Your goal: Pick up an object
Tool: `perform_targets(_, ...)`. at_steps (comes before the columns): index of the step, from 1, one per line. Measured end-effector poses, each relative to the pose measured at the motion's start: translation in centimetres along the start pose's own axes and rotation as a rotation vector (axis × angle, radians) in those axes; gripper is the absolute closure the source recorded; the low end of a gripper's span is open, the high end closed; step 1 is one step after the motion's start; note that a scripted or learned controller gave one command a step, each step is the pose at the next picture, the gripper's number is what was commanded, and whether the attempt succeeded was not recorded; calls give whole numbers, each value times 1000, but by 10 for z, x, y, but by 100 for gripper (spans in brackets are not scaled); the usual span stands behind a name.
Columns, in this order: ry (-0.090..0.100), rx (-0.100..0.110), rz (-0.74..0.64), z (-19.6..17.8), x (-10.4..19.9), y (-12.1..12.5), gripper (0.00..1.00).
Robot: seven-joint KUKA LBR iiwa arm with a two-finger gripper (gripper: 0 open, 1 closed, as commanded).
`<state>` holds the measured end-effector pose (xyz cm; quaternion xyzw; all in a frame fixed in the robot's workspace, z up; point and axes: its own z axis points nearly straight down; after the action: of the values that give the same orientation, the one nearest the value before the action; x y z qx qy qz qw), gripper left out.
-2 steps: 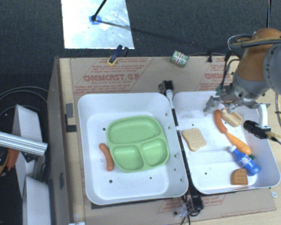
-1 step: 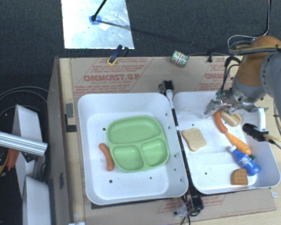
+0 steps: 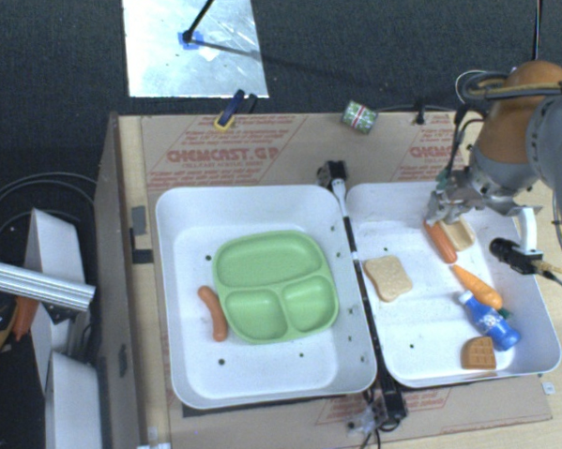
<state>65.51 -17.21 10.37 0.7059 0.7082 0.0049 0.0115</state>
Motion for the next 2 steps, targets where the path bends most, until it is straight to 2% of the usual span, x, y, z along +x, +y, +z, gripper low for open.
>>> perform_targets(1, 10, 16, -2, -89, 72, -20, 100)
perform_targets(2, 9, 20, 0, -87, 71, -21, 0)
